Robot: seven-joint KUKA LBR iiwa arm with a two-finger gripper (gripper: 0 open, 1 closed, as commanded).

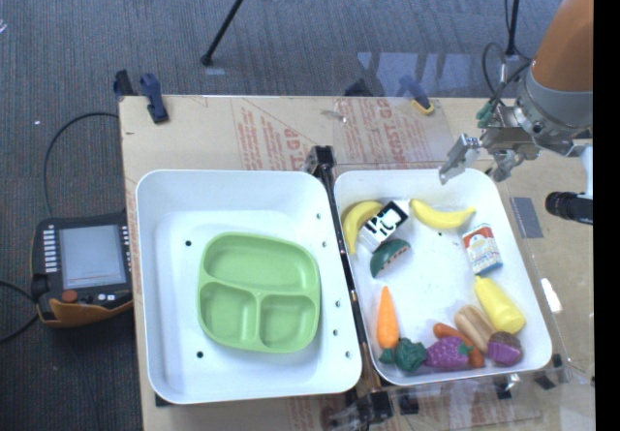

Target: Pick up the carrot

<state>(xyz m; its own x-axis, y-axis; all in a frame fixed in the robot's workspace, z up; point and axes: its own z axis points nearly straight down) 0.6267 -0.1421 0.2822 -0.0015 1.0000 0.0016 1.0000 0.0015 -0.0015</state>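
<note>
An orange carrot [387, 318] with a green top lies in the right bin [441, 274], near its left wall and toward the front. My gripper [480, 160] hangs above the back edge of the right bin, far from the carrot, up and to the right of it. Its two fingers are spread apart with nothing between them.
The right bin also holds two bananas [441, 216], a black-and-white box [383, 223], a small carton [481, 250], a yellow bottle [499, 303], a hot dog [473, 325], grapes [446, 354] and broccoli [407, 354]. A green divided plate [260, 292] sits in the left bin [165, 226].
</note>
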